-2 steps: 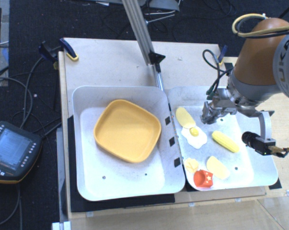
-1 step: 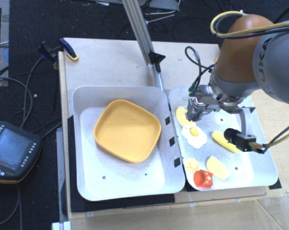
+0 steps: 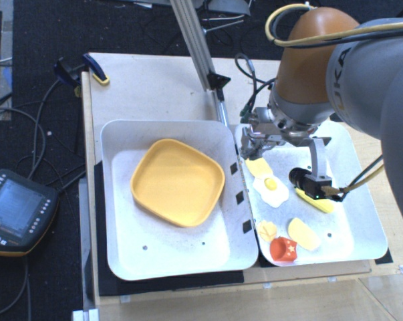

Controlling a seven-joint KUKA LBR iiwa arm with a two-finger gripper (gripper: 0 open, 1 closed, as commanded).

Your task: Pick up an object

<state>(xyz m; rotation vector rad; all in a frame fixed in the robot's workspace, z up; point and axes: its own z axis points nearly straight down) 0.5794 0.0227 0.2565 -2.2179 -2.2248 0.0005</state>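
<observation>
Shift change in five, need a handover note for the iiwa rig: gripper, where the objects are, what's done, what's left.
Gripper: low over the back-left corner of the right bin, just above a pale yellow piece; finger state not readable, nothing visibly held.
Right bin: fried egg toy mid-left, banana with a black tip mid-bin, yellow wedge and red piece near the front, small yellow bit by the left wall.
Left bin: yellow plate, untouched.
Done: arm positioned over the right bin.
Left: grasp and lift one object.
</observation>
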